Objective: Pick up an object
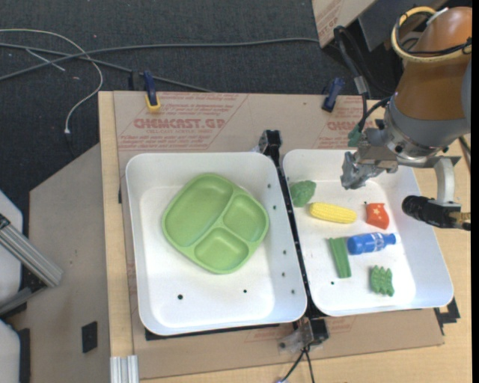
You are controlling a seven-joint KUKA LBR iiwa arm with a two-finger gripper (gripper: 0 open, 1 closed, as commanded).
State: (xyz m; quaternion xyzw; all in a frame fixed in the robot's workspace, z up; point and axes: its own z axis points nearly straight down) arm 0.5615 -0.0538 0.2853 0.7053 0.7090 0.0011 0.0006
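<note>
Camera view shows my gripper (358,176), grip state unclear, hovering above the right bin (430,288); next I descend onto the corn (333,214).

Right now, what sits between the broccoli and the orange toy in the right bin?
The yellow corn cob lies between the broccoli and the orange toy in the camera view, apart from both.

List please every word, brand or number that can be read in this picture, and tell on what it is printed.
"CHEMCAST GP": red print on the protective sheet under the bins, left side, the last letters unsure.
The same red print repeats on the sheet near the right bin, partly hidden and too blurred to read.
Blue bottle: no readable label.
Cardboard box at the top: red marks, unreadable.
</note>
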